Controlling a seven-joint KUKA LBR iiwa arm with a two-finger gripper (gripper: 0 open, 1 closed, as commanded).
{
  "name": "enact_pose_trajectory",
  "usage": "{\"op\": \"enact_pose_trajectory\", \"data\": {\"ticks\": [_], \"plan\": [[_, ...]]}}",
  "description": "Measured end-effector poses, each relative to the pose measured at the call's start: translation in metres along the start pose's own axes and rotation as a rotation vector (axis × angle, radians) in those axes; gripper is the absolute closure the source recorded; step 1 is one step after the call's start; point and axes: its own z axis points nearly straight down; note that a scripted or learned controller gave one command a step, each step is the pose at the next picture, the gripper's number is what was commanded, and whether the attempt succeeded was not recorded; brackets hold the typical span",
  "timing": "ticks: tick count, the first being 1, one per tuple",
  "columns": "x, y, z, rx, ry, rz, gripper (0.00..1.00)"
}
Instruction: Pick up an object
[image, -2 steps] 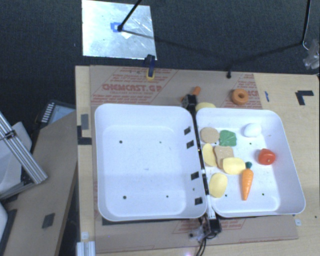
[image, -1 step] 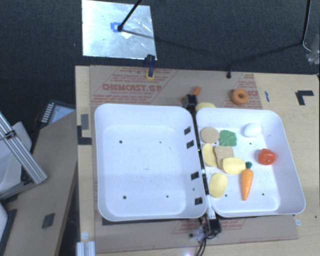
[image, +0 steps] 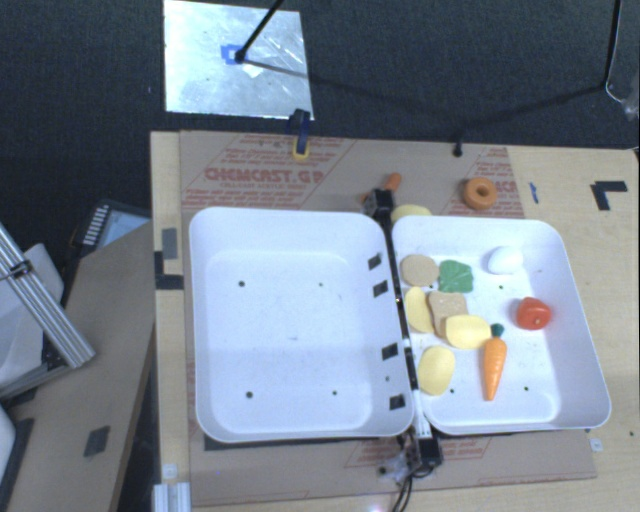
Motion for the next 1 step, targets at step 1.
{"op": "enact_pose_trajectory", "data": {"ticks": [1], "plan": [[0.0000, 0.0001, -0.0134, 0.001, 0.000, 0.000, 1.00]]}}
